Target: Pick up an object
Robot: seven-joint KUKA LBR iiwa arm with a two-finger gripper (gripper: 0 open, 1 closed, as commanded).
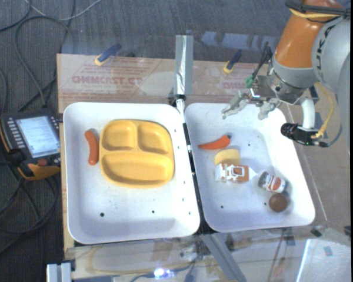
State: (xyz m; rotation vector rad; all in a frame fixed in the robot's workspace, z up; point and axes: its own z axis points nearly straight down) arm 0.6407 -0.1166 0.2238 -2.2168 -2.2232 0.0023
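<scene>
1. My gripper [247,106] hangs over the far edge of the right bin [299,175], fingers spread apart, holding nothing.
2. The orange chili [215,143] lies just below my fingers, on the bin floor.
3. A yellow wedge [227,156] and small carton [232,173] sit nearer the camera.

Single fixed camera, mounted above the bench, looking down at a slant. Both white bins fit in frame: left bin [76,216] at lower left of centre, right bin [300,210] at lower right. Arm [309,34] enters at upper right. Far enough back that carpet floor [41,34] fills the top and left edges.
</scene>
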